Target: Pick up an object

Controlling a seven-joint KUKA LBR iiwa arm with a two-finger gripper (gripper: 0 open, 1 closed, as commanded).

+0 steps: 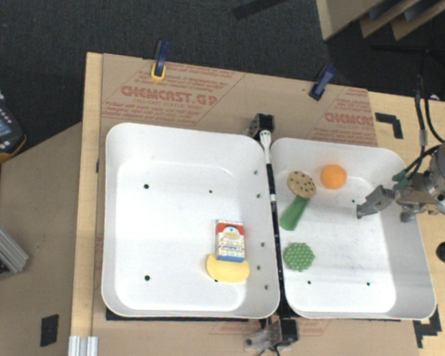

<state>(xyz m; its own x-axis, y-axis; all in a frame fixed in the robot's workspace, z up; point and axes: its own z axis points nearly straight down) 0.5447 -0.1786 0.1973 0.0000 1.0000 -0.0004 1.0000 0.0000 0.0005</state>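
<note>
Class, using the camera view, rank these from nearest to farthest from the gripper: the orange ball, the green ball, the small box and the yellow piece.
Measured from the gripper over the right bin:
1. Orange ball, right bin, just left of the gripper.
2. Green ball, right bin, near its left wall.
3. Small box, left bin.
4. Yellow piece, left bin, touching the box's near end.

Even, fairly bright overhead light is falling across the bench, washing the two white bins (192,162) close to overexposure so their inner walls are barely showing. Shadows are staying soft and short, pooling just under the bin rims. The dark floor (83,0) at top is reading grainy. Detail is looking slightly soft throughout, and the gripper (382,202) is appearing mildly blurred
</note>
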